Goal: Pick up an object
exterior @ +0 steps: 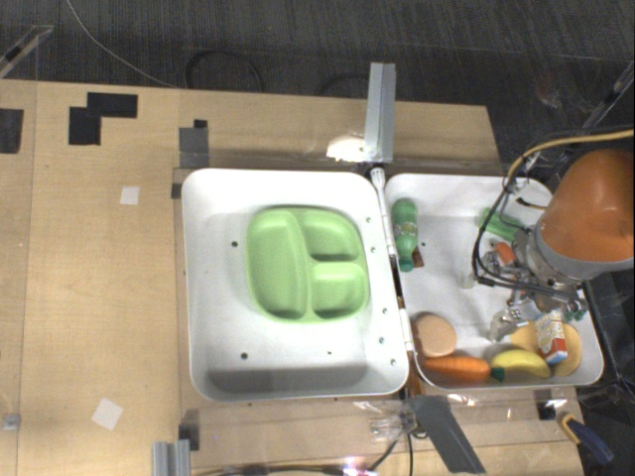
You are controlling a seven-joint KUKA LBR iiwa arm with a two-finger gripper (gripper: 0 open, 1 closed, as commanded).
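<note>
We cannot tell the gripper (524, 310) state. It sits low in the right bin (446, 206), just beside the banana (520, 362) and carrot (458, 369) (2 crowded toys); closing could nudge both aside.

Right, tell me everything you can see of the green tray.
The green tray is a pale green, rounded-square dish that looks like moulded plastic, split into three compartments: one long one on the left and two smaller ones on the right. It lies flat, open side up, slightly turned, near the middle of the left bin. Nothing lies in it.
</note>
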